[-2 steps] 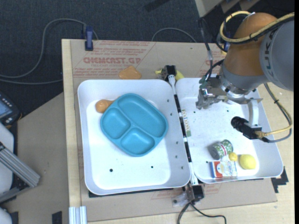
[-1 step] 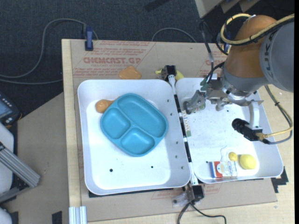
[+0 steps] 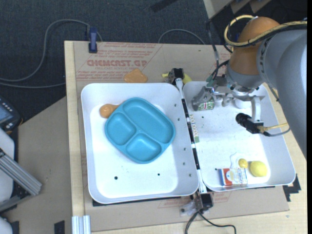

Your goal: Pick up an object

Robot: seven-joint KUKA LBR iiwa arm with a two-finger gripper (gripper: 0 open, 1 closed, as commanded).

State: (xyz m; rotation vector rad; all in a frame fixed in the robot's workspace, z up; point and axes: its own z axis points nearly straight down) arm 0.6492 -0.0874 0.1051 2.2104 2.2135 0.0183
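The grey arm with its orange band (image 3: 253,38) reaches in from the right over the far end of the right bin (image 3: 273,179). Its gripper (image 3: 218,97) hangs low at that bin's far left corner. A small object with a green and white label (image 3: 204,104) lies right beside the gripper's tip; whether it is held is unclear. At the near end of the right bin lie a yellow lemon-like ball (image 3: 258,168), a small yellow piece (image 3: 242,163) and a red, white and blue carton (image 3: 230,177).
The left bin (image 3: 97,174) holds a blue divided plate (image 3: 140,129) and an orange lump (image 3: 106,110) at the plate's far left edge. Another orange piece (image 3: 135,76) lies on the board behind the bins. A black part with a cable (image 3: 248,123) hangs off the wrist.
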